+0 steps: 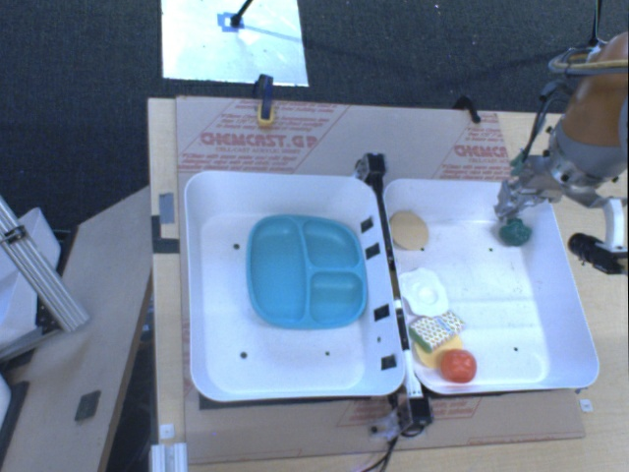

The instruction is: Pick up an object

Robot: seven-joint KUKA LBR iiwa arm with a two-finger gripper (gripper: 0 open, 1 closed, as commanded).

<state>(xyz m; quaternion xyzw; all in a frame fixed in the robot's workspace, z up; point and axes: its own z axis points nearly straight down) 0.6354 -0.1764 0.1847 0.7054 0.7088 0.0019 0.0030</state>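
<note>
The grey 2-finger gripper (515,207) hangs over the right white bin's (560,293) far edge, directly above a small dark-green lumpy object (515,232); probably lining up a grasp; whether it grips, I cannot tell.

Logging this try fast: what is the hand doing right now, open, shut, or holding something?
Hand: cannot be told. It sits at the far right of the right bin, right above a small green object; no grip is visible.

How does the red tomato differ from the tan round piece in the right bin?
The red tomato is bright and ball-shaped; the tan round piece is pale and flat. The tomato sits at the bin's near edge against the yellow piece; the tan piece lies alone farther back. Both lie near the divider.
</note>
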